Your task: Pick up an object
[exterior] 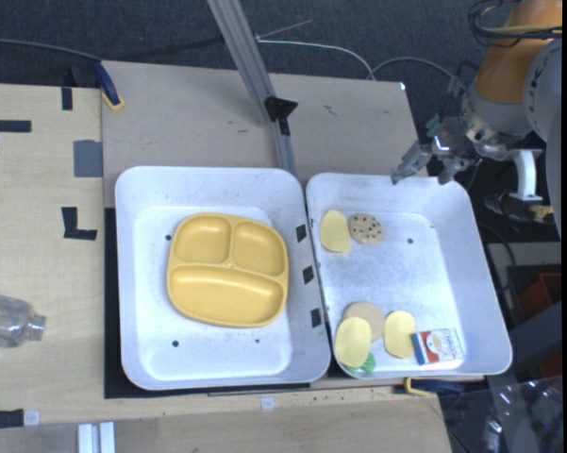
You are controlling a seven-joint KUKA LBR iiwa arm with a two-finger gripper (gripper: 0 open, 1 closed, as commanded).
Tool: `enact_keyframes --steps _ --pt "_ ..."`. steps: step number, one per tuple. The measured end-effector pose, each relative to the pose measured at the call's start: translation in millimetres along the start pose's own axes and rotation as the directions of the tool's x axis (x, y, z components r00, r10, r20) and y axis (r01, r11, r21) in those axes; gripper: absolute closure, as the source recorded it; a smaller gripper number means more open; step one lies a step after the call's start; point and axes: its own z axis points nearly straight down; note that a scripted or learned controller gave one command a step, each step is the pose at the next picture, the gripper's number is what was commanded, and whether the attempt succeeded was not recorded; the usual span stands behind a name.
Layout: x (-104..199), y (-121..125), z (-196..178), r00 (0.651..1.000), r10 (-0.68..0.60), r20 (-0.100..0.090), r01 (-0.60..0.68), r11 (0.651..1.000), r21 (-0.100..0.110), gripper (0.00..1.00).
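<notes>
My gripper [421, 174] hangs over the far right corner of the right bin [472, 253], just above its rim. Its two dark fingers stand apart, open, with nothing between them. In this bin a pale yellow oval piece [335, 231] lies next to a speckled cookie [364, 227] near the far left side. At the near edge sit a tan round disc [365, 312], two more yellow oval pieces [353, 340] [399, 334] and a small red, white and blue box [439, 345]. All of these lie well apart from the gripper.
The left bin [141, 253] holds a yellow divided plate [228, 269]. A slanted metal pole [245, 55] crosses the bench behind the bins. A clear plastic bottle [9, 319] lies on the wooden surface at the far left.
</notes>
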Motion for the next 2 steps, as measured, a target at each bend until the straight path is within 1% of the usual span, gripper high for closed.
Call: enact_keyframes --steps 1,2 --pt "0.5 0.4 -10.4 1.0 -0.001 0.002 0.001 1.0 -0.001 1.0" --pt "-9.0 -11.2 -7.1 1.0 0.003 0.0 -0.003 1.0 0.0 1.0"
